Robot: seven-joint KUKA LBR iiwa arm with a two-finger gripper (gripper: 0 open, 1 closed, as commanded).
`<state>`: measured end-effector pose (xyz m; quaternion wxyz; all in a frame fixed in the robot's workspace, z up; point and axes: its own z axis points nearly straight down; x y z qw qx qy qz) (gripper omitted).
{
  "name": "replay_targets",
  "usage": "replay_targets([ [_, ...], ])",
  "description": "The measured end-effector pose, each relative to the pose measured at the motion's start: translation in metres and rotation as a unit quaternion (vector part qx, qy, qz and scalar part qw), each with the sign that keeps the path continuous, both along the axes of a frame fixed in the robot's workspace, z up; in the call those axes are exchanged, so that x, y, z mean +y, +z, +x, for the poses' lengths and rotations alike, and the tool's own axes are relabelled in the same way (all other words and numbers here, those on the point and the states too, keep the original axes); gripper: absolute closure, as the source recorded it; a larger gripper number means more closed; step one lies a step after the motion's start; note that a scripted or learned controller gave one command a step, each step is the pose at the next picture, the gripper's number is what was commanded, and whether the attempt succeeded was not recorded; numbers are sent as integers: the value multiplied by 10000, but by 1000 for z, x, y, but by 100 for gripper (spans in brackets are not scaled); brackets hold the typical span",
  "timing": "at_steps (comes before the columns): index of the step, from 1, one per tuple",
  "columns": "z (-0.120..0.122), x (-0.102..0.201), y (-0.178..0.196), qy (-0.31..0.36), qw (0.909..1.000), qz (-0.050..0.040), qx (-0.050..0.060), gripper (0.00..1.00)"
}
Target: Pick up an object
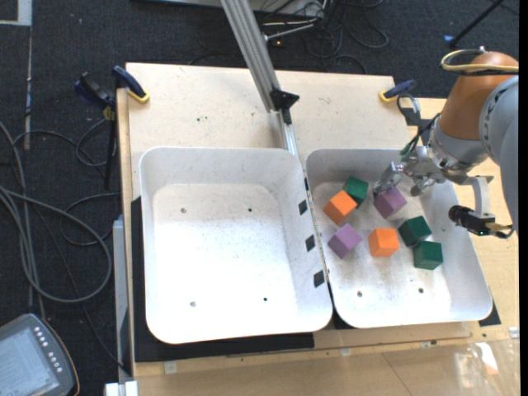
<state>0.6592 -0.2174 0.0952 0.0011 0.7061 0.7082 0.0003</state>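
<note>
Reaching Into the Right Bin

Hanging over the right bin (462,299), the gripper (391,186) sits low on a purple block (390,201) at the far side, touching it. Whether it pinches the block, I cannot tell. Other orange, green and purple blocks lie near.

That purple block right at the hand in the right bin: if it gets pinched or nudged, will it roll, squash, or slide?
The purple block looks cube-shaped with flat faces, so it should slide, not roll. Its crisp edges suggest stiffness. On the smooth white bin it may skid toward the green block.

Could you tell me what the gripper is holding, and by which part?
It cannot be told: the gripper sits at the upper purple block, but no grip shows.
</note>
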Motion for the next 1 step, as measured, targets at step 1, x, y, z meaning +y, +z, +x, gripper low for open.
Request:
replay_targets([
  [1, 0, 0, 11, 2, 10000, -7, -10, 100],
])
